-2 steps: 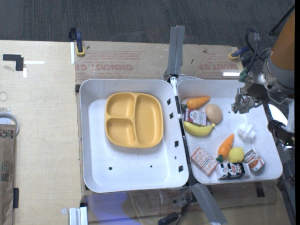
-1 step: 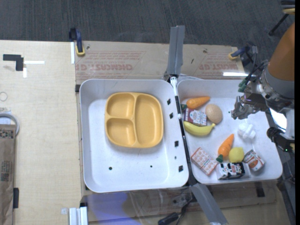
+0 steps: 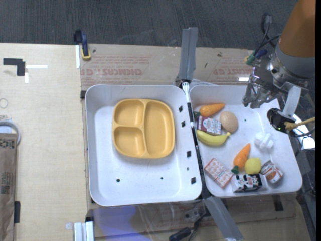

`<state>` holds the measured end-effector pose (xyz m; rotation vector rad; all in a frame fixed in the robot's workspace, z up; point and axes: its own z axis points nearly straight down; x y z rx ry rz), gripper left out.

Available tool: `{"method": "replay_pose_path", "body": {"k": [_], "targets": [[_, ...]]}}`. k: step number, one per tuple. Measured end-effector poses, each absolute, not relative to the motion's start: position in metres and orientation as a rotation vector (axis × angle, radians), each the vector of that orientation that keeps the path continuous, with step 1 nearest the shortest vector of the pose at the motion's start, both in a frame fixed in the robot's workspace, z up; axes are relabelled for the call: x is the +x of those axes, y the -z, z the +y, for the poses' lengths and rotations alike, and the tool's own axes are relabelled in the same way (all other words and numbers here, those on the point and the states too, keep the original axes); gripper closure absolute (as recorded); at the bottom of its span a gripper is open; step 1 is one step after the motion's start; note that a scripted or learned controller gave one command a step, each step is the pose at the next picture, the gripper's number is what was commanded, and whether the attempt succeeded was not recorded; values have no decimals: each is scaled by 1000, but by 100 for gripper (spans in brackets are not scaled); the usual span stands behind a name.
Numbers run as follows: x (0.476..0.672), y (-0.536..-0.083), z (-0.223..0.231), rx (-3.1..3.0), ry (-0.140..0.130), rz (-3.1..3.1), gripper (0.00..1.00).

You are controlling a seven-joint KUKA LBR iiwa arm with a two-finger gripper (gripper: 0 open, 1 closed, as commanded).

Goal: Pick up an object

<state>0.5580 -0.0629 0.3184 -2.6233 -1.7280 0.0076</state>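
My gripper [image 3: 254, 101] hangs over the back right part of the right bin [image 3: 296, 157], above the bin floor and to the right of the toy food. Its dark fingers look slightly apart with nothing between them. In the right bin lie an orange carrot [image 3: 212, 109], a beige egg-shaped item [image 3: 228, 121], a yellow banana [image 3: 212, 138], a small red-and-white pack [image 3: 209, 126], a second carrot [image 3: 242, 155], a lemon [image 3: 253, 165], a pink carton [image 3: 218, 172], a black-and-white carton [image 3: 248, 183], a small can [image 3: 271, 172] and a white piece [image 3: 264, 140].
The left bin [image 3: 100, 154] holds a yellow divided plate [image 3: 144, 128]. A grey divider bar [image 3: 188, 54] stands behind the bins' shared wall. Cables and a black fitting [image 3: 278, 119] hang by the wrist at the right.
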Motion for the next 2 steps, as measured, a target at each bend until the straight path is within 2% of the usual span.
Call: {"method": "replay_pose_path", "body": {"k": [1, 2], "targets": [[591, -353, -19, -2631, -8, -1717, 100], [523, -319, 29, -2602, -9, -1759, 100]]}}
